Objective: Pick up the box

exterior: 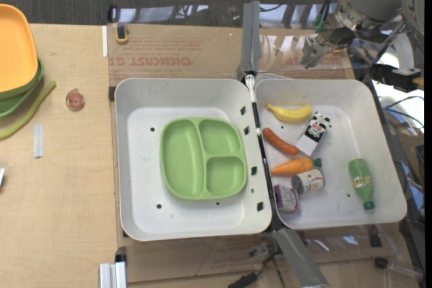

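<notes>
The box point(314, 131) is hemmed by banana point(290, 112) and carrot point(293, 166), open on its right.

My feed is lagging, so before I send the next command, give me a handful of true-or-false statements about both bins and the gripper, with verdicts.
1. The gripper hangs above the far rim of the right white bin. True.
2. The small black-and-white cow-print box lies in the left white bin. False: it lies in the right bin, below the yellow banana.
3. The green divided plastic tray sits in the left bin. True.
4. The green bottle lies on the tray. False: it lies in the right bin, near its right side.
5. The orange carrot lies in the right bin. True.
</notes>
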Robot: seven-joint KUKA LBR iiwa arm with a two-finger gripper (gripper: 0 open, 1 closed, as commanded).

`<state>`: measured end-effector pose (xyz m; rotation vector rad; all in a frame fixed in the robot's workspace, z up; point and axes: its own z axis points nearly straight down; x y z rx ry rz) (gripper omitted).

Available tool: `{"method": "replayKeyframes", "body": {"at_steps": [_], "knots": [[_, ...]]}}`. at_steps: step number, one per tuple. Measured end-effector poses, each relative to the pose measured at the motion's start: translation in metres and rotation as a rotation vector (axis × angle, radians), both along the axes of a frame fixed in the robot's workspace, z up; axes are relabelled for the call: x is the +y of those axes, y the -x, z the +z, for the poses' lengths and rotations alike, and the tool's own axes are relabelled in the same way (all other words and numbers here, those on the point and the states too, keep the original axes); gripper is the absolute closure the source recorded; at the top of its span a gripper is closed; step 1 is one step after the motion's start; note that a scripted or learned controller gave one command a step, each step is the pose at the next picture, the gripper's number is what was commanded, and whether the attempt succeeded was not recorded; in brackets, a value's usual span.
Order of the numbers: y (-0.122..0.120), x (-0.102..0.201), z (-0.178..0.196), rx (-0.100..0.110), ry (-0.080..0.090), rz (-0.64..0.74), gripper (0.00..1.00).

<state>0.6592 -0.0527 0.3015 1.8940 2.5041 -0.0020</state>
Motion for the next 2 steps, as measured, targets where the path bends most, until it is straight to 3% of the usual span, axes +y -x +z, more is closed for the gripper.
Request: {"method": "replayKeyframes", "body": {"at_steps": [1, 2], "knots": [[0.021, -0.014, -0.043, 0.002, 0.0, 0.018, 1.0], [0.0, 0.014, -0.041, 0.002, 0.001, -0.399, 1.0]]}}
